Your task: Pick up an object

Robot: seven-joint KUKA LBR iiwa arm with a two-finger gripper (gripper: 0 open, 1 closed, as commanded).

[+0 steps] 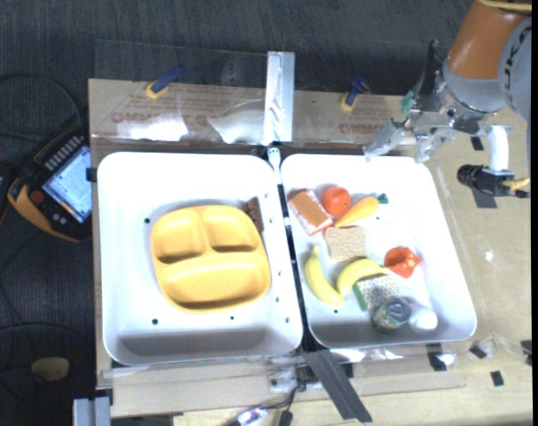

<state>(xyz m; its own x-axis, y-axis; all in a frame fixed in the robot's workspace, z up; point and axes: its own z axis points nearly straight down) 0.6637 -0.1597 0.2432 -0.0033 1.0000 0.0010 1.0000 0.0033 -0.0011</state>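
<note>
Yellow compartment plate [211, 257] lies in the left bin [118, 238], a small brown piece [253, 211] at its far right corner. Right bin [447, 238] holds the loose items: orange-red tomato [336, 199], carrot [359, 209], wrapped sandwich [308, 209], bread slice [345, 240], two bananas [322, 278], red pepper [400, 259], tin can [391, 313] near the front edge. Claw [409, 136] hangs over the far right corner of the right bin, above its rim, fingers spread apart, nothing between them. Arm's orange band [478, 43] sits past the desk's far right corner.
</note>
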